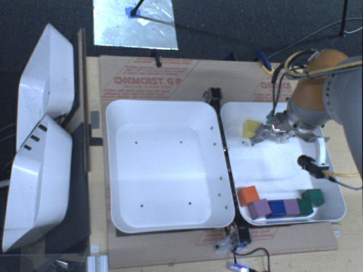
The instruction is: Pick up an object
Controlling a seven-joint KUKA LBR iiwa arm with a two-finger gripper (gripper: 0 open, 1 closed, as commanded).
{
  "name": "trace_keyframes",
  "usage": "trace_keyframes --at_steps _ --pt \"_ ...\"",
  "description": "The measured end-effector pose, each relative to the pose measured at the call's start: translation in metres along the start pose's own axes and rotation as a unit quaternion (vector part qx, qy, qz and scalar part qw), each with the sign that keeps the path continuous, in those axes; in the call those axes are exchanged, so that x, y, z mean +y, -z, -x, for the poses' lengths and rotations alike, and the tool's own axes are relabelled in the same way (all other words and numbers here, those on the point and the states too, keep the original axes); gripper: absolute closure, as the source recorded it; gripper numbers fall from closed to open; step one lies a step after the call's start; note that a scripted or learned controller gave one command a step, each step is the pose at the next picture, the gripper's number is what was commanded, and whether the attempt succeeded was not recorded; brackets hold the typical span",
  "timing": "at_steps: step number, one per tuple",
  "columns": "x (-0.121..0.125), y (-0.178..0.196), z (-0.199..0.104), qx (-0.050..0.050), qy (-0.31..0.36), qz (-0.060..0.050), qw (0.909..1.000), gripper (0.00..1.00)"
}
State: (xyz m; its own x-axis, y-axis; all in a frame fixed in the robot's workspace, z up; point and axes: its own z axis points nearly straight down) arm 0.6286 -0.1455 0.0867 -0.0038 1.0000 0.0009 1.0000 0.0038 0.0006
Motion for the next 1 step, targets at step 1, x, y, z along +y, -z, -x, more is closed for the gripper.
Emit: trace_keyframes --at_steps 1 --pt "0.0308 -0.0006 -0.0232 -0.002 -0.002 -0.006 1.0000 0.00"
